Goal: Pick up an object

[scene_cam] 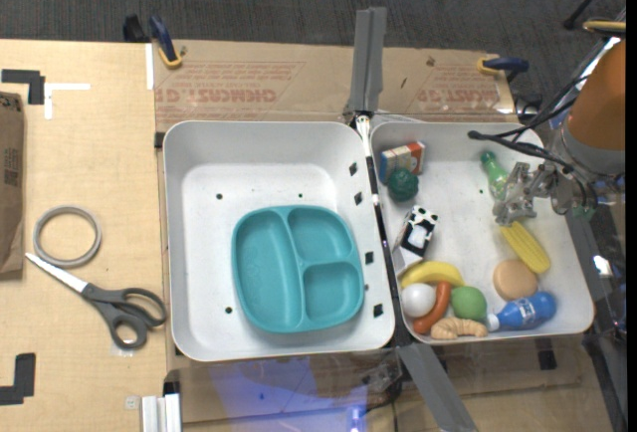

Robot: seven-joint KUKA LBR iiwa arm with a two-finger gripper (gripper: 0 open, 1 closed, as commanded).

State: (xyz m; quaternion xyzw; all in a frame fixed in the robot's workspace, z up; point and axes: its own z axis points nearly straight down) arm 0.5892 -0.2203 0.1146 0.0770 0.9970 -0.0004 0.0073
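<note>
On a bench with two white bins (pixel 189 161), the gripper (pixel 512 208) hangs in the right one — just above a corn cob (pixel 525 247), its grasp impossible to tell.

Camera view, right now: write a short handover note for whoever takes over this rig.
Claw: low in the right bin, near its right wall, just above the corn cob. Nothing visibly held; finger state unclear.
Right bin: green bottle, small box, dark green ball, black-and-white toy, banana, white egg, green ball, tan disc, blue bottle.
Left bin: teal divided plate.
Done: nothing lifted yet.
Left: grasp one object and raise it.
</note>
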